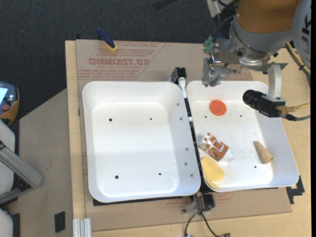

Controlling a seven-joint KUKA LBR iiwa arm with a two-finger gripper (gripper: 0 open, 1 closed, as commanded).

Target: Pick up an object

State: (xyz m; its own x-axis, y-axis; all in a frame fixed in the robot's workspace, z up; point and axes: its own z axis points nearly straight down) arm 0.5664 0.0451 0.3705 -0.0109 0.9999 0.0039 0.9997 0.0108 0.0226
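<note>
Though unheld, tan wedge (263, 152) in rt bin (281, 177): long axis upper-left–lower-right.

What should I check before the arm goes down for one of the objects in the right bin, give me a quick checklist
1. Gripper carries nothing: ok, it hangs above the far edge of the right white bin with nothing between its fingers.
2. Targets present: ok, a round orange disc, a brown and white patterned block, a pale yellow round piece and a tan cone-shaped piece lie there.
3. Orange disc free of neighbours: ok, it lies apart.
4. Patterned block free of neighbours: not ok, the yellow piece sits right beside it by the divider.
5. Gripper over a target: not ok, it is beyond the disc.
6. Finger opening wide enough: cannot tell.
</note>
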